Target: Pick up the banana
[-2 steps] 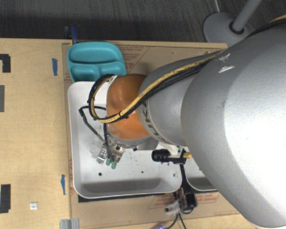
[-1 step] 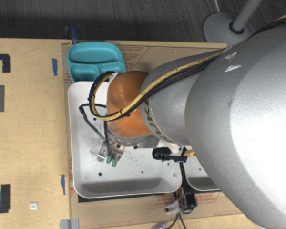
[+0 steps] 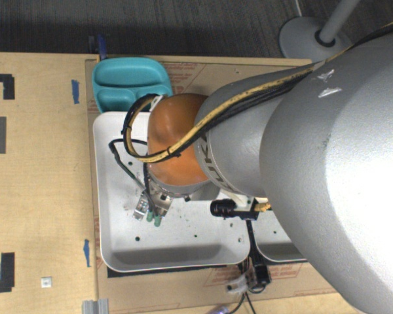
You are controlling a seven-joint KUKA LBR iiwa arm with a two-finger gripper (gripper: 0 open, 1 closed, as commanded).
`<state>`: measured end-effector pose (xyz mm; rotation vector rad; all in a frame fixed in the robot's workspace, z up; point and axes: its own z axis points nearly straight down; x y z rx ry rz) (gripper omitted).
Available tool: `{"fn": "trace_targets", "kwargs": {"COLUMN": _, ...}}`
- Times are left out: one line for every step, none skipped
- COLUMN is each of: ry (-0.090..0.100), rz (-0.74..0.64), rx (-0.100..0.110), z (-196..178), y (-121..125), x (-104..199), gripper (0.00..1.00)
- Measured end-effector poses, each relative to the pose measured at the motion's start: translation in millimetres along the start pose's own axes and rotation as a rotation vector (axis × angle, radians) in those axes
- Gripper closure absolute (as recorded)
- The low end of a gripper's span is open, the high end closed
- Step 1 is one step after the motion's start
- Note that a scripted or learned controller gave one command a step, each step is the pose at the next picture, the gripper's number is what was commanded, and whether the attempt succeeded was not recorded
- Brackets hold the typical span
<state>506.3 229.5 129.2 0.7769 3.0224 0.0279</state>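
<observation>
Hanging low over the left white bin (image 3: 111, 241), the jaws (image 3: 149, 212) sit under the orange band (image 3: 173, 142) of the arm (image 3: 301, 162); whether they are apart or together I cannot tell, since the wrist hides most of them and just a few small metal and green-tipped parts poke out beneath it; nothing yellow shows there, so I see no sign of a catch. The banana itself I cannot place; if it lies in this bin, the arm's bulk covers it. Outward from the jaws, the bin's floor is bare white with a few dark specks; black cables (image 3: 128, 136) loop around the wrist. Behind the bin's far edge stands a teal container (image 3: 128, 80); the right bin (image 3: 281, 250) peeks out under the arm; the brown desk (image 3: 39, 175) spreads to the left. Judging from this, the pick is unproven: the reach is made, but the grasp and the lift are not yet confirmed.
</observation>
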Motion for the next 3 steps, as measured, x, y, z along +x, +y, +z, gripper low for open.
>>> {"fn": "trace_targets", "kwargs": {"ry": 0.012, "rz": -0.402, "rx": 0.012, "z": 40, "y": -16, "x": 19, "gripper": 1.00}}
{"fn": "trace_targets", "kwargs": {"ry": 0.010, "rz": -0.400, "rx": 0.009, "z": 30, "y": -15, "x": 19, "gripper": 1.00}}
{"fn": "trace_targets", "kwargs": {"ry": 0.007, "rz": -0.399, "rx": 0.006, "z": 20, "y": -14, "x": 18, "gripper": 1.00}}
